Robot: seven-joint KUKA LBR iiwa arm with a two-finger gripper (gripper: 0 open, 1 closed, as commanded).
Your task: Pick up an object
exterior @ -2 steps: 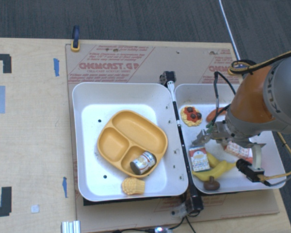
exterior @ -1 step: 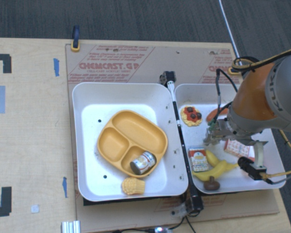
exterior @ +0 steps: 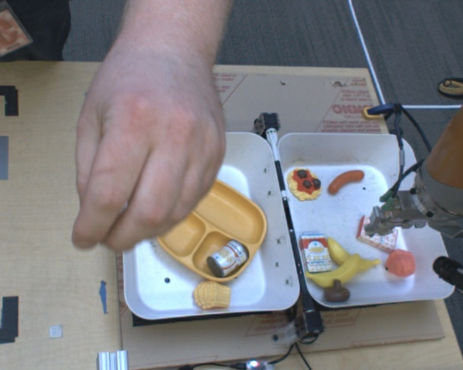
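My gripper (exterior: 384, 220) hangs low over the right bin (exterior: 424, 287), just above a red and white packet (exterior: 380, 240) near the bin's right side. An orange-red round fruit (exterior: 401, 263) lies just in front of the packet. A banana (exterior: 347, 267) and a small red and white carton (exterior: 315, 253) lie at the bin's front left, with a brown piece (exterior: 338, 291) by the front rim. A pizza slice (exterior: 304, 183) and a sausage (exterior: 346, 180) rest at the back.
A large blurred human hand (exterior: 150, 122) reaches in from the top over the left bin (exterior: 150, 299). That bin holds a yellow divided tray (exterior: 231, 214) with a silver can (exterior: 228, 257) in it, and a yellow corn piece (exterior: 212, 295).
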